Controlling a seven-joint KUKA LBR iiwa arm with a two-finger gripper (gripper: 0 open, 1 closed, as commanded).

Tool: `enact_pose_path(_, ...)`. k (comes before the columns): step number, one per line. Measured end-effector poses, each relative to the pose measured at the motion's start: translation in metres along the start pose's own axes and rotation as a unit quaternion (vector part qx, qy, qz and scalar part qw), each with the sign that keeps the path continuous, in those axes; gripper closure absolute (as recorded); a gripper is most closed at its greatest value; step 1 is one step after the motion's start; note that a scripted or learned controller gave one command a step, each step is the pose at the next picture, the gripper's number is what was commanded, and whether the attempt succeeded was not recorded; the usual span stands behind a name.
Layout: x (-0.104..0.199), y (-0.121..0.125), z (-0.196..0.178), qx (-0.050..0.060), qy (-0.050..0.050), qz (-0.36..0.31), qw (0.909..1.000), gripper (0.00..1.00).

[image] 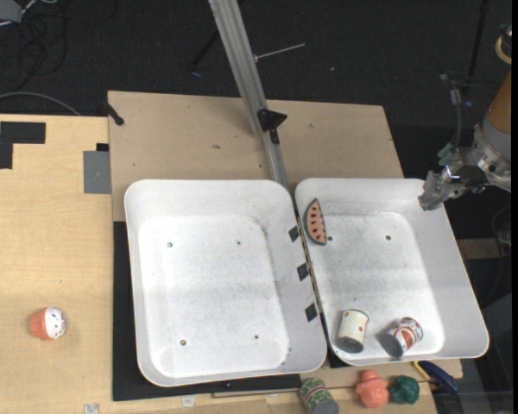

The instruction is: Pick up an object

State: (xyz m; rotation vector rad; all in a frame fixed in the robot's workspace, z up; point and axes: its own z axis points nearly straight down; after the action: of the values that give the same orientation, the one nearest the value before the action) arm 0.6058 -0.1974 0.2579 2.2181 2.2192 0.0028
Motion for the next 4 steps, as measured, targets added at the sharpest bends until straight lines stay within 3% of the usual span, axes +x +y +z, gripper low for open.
enact_pose_path(2, 0.112, -0.019, -0.004, 0.004, 0.002, -0.002, 1.0, 1.0)
enact_pose_path(4, 0.222, -0.047, 0.023, 0.005, 0.002, -0.002, 1.0, 1.0)
